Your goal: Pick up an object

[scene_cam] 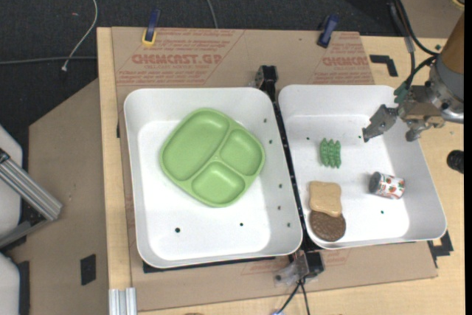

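In the right bin [413, 225] lie three small objects. A green ridged piece [330, 153] rests near the bin's middle. A tan slice on a brown round [326, 209] sits at the front left of that bin. A small can-like item with red and white marks [387, 186] lies toward the right. My gripper [394, 125] hangs over the bin's back right part, above and to the right of the green piece. Its fingers [376, 125] are spread apart with nothing between them.
The left bin [140, 158] holds a green divided plate [212, 156]. Blue clamps [152, 26] pin the cardboard base at the back. Cables run across the dark floor behind the bench, and a black fitting [266, 76] sits between the bins.
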Available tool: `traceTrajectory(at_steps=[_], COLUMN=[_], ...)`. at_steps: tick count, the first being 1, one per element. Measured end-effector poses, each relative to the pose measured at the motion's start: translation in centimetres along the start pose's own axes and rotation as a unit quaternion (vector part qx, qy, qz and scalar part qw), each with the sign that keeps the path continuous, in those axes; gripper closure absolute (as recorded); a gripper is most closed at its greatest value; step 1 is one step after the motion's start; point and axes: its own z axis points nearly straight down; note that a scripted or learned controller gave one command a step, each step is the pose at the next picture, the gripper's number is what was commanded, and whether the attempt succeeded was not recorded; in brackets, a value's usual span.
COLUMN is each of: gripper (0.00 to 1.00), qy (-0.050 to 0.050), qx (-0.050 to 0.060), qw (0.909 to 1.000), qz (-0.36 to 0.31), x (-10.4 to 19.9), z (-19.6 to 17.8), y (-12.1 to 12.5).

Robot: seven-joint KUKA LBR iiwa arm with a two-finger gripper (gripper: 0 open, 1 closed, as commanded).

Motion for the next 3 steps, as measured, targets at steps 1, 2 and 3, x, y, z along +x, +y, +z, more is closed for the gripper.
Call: traceTrajectory(at_steps=[1,2,3], gripper=[0.0,0.0,0.0], qy=[-0.001,-0.001,0.0], qx=[-0.006,-0.005,-0.003], qw=[1.0,1.0,1.0], qz=[-0.001,-0.001,-0.001], x=[0.0,0.0,0.1], z=[-0.7,3.4,9.7], y=[0.2,0.0,0.0])
